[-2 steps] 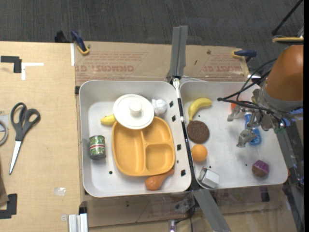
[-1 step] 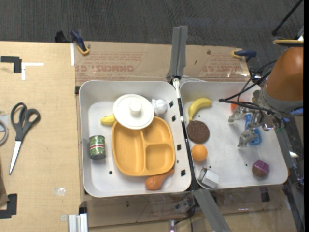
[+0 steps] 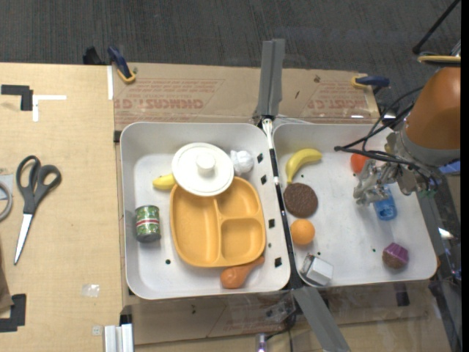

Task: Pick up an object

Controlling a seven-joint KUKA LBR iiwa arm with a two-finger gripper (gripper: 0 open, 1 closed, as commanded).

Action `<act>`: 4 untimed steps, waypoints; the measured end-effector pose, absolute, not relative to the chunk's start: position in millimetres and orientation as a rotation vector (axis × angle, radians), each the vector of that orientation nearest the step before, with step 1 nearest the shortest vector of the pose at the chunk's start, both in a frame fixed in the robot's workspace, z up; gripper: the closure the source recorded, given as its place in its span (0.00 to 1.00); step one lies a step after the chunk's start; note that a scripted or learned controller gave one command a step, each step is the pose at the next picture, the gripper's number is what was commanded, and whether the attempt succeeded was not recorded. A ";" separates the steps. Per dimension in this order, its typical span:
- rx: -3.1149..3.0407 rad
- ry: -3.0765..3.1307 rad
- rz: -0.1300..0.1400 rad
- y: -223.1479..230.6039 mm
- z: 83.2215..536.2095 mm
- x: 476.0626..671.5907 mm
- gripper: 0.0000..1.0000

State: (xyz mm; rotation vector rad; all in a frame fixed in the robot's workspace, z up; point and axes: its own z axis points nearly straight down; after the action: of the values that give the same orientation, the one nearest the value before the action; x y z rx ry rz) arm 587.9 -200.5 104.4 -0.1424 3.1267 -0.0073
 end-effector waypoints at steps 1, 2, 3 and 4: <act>-0.143 3.127 -0.007 -200.3 104.3 587.9 0.00; -0.316 3.121 -0.004 -218.1 93.7 560.3 0.00; -0.102 3.136 0.000 -199.5 92.4 557.3 0.00; -0.106 3.130 -0.003 -199.1 103.4 559.6 1.00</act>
State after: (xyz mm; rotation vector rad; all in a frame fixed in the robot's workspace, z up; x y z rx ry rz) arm 559.6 -199.1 103.4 -0.1064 3.1299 -0.0031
